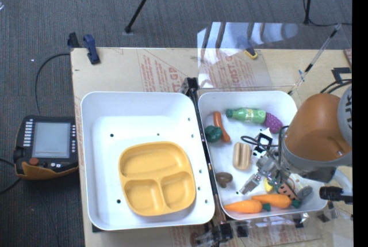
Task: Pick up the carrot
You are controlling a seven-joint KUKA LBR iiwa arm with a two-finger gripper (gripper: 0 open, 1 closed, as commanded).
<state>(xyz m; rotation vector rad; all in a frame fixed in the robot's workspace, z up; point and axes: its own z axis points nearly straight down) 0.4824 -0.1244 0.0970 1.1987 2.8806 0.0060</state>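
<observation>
Jaws (253, 183) open, holding nothing, above two carrots (244, 206) in right bin (287, 99); one yellow tray (156, 182) left.

Yellow 3-compartment tray (156, 177) in left bin (95, 125); green bottle (247, 116), hot dog bun (242, 156) in right bin (286, 99).

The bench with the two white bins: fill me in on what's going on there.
A grey and orange robot arm reaches into the right bin, which holds a jumble of toy food. Its gripper hangs low near the front of that bin, just above two carrots: one by the front wall and another beside it. Neither carrot is between the fingers, so nothing has been picked up yet. The left bin holds a yellow divided plate.
</observation>
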